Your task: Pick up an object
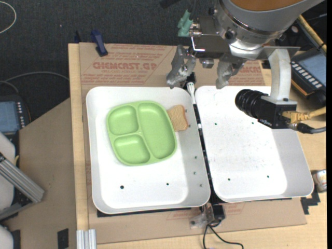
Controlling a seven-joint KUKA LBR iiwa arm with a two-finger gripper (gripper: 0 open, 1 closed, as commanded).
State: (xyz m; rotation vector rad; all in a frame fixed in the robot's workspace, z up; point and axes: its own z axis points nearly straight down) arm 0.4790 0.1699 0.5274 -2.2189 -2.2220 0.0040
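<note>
Green plate (141, 134) glossy plastic — cracker (178, 118) rough, matt — bins (140, 196) smooth white plastic

Two shallow white bins sat side by side on a brown board (129, 61) printed with red lettering, which covered the worktop. The left bin (150, 191) lay at nine o'clock of the right bin (259, 165), their rims touching. A blue clip (99, 42) rested at the board's eleven o'clock corner. Black cables (31, 79) trailed over the dark floor at nine o'clock.
</note>
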